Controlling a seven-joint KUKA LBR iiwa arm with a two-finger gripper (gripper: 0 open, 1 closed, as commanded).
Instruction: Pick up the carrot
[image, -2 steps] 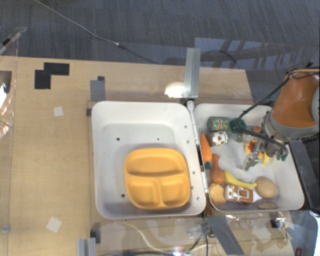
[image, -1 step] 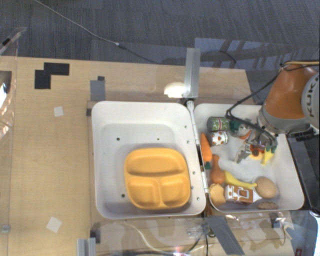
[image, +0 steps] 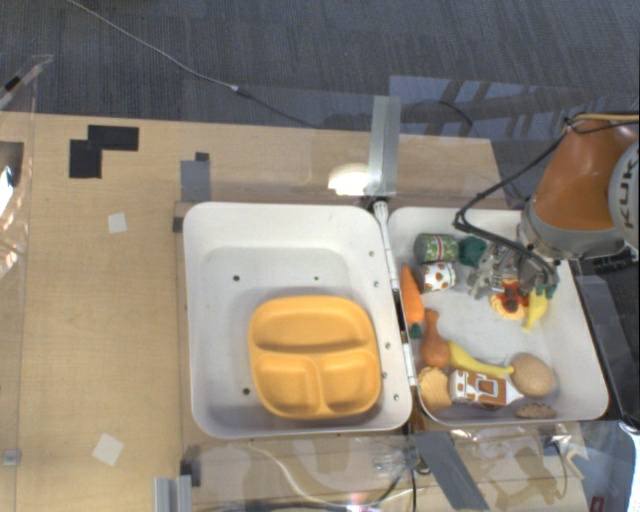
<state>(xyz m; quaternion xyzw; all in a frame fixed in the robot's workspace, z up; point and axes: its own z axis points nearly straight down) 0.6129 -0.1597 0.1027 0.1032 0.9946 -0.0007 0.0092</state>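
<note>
- My end effector (image: 507, 277) sits over a jumble of small red and yellow items (image: 522, 300), and its metal parts blur into them, so my fingers' stance is unreadable.
- My arm (image: 590, 185) is cut off by the right edge.
- The carrot (image: 411, 293) lies against the right bin's (image: 590, 400) left wall, its lower end merging with a brown piece (image: 434, 345).
- The can's (image: 436, 248) label is too small to read.
</note>
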